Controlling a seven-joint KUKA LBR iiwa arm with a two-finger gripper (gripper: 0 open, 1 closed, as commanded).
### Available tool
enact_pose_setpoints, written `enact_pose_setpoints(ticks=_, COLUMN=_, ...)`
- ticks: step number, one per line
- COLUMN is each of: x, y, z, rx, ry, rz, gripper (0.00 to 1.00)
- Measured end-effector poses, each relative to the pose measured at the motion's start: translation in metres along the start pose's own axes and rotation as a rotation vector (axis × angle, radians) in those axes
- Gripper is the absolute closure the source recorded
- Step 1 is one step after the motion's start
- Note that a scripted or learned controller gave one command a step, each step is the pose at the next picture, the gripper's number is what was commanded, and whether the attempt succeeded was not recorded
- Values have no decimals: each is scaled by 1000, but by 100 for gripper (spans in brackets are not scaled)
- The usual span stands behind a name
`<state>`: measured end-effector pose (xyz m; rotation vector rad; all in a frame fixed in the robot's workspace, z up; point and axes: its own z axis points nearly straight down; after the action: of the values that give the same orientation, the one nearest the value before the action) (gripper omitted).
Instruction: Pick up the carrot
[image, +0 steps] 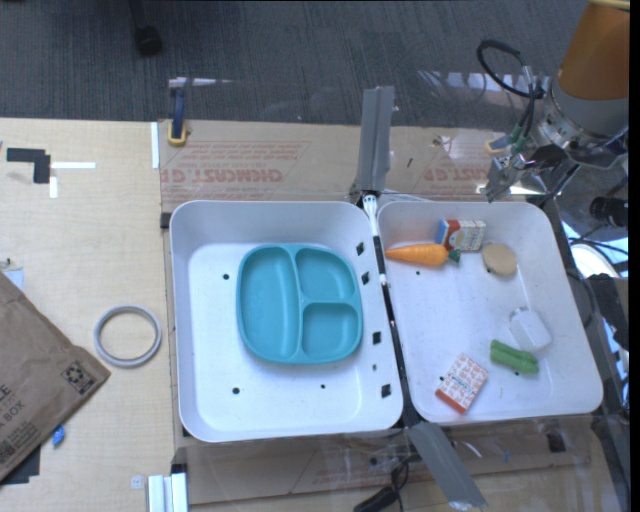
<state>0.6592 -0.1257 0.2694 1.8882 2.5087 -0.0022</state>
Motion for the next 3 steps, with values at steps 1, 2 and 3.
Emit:
enact_pose_setpoints(ticks=1, x=0, y=0, z=0, rx=1, ry=0, rz=0, gripper=0)
enact_pose_setpoints(ticks=2, x=23, y=5, z=148, rx=1, ry=2, rz=109, gripper=0)
enact_pose_setpoints(ticks=3, x=28, y=13, z=168, rx=-16, ry=0, rz=360, gripper=0)
